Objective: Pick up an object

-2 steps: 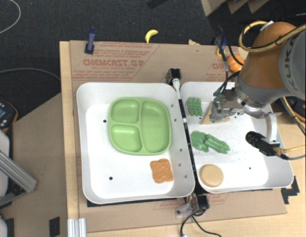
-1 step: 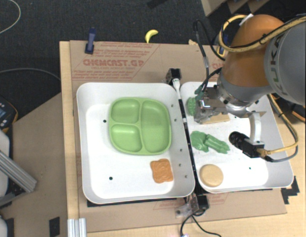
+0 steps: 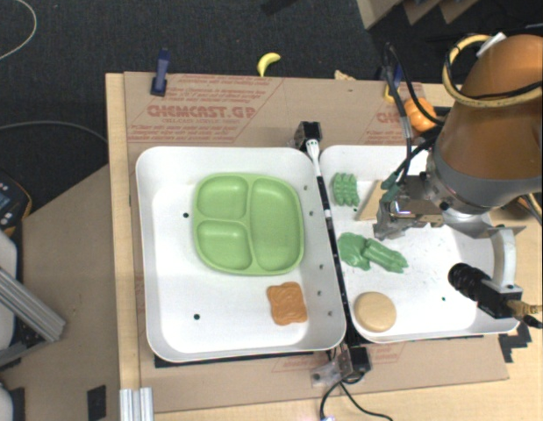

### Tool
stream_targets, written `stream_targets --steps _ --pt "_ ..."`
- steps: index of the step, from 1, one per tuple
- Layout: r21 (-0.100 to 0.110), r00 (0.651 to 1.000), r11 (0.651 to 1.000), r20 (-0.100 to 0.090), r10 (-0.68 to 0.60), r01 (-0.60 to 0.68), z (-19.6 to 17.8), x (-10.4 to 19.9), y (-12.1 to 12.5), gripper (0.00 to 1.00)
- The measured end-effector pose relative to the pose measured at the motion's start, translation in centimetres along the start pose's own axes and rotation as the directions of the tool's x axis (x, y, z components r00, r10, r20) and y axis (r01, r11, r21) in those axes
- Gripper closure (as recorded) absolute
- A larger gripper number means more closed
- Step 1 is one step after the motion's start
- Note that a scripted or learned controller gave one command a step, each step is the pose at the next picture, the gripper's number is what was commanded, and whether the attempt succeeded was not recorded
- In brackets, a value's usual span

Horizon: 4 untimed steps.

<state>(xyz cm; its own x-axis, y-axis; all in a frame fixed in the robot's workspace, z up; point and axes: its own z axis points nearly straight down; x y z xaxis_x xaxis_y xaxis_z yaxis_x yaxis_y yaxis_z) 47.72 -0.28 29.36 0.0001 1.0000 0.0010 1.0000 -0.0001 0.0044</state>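
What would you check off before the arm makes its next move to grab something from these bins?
1. Gripper is over the right bin, where things lie: ok.
2. A target sits close: the green toy lies just below the gripper: ok.
3. Something already held: cannot tell.
4. Neighbours leave room: the tan round piece and the small green piece lie apart from the green toy: ok.
5. Left bin things, the green divided plate and the orange piece, lie away from the arm: ok.
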Motion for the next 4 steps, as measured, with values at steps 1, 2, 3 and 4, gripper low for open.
stream_targets --steps 1,2,3,4 --pt "0.015 1.0 1.0 0.001 0.007 -0.007 9.2 -5.3 0.0 1.0" --pt "-0.004 1.0 1.0 -0.003 -0.011 0.011 2.0 3.7 0.3 1.0" --pt "-0.011 1.0 1.0 0.001 0.001 -0.001 -9.1 0.2 0.4 1.0" --pt "-0.002 1.0 1.0 -0.002 -0.01 0.01 -11.5 8.3 0.3 1.0"
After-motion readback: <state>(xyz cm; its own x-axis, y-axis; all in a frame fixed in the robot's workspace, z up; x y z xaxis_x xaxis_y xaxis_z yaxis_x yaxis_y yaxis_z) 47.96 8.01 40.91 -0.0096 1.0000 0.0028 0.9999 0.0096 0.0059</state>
